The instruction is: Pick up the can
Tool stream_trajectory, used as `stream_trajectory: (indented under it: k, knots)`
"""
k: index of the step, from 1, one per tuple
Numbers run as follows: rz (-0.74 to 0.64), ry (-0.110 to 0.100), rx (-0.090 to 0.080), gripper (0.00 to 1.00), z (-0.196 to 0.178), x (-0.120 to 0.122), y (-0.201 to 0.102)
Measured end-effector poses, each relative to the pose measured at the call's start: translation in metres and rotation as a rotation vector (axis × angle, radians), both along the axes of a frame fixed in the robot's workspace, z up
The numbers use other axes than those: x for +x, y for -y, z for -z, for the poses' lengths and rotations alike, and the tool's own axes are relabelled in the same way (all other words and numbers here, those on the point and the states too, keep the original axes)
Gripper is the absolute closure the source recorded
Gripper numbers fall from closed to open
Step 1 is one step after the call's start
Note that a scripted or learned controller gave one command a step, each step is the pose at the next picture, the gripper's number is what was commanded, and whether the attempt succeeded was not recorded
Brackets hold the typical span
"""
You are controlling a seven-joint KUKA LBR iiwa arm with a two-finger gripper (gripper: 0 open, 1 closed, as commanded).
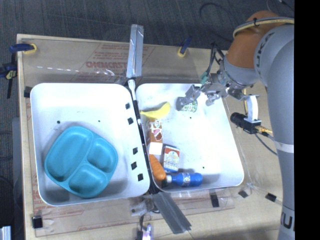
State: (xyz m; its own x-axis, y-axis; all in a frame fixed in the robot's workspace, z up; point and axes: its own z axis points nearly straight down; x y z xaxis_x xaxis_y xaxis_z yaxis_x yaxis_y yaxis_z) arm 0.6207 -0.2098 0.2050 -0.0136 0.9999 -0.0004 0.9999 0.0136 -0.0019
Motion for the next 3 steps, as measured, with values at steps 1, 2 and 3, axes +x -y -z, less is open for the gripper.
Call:
stream_trajectory:
  k: [1, 2, 3]
  knots:
    - [-0.110, 0.028, -0.010, 0.00, 0.0866, 0.0403, 0.0009]
    - [-0.122, 0.035, -0.015, 0.00, 0.0924, 0.0393, 0.0027]
    - [-0.032, 0.033, -0.010, 0.00, 0.0937, 0.0311, 0.0025]
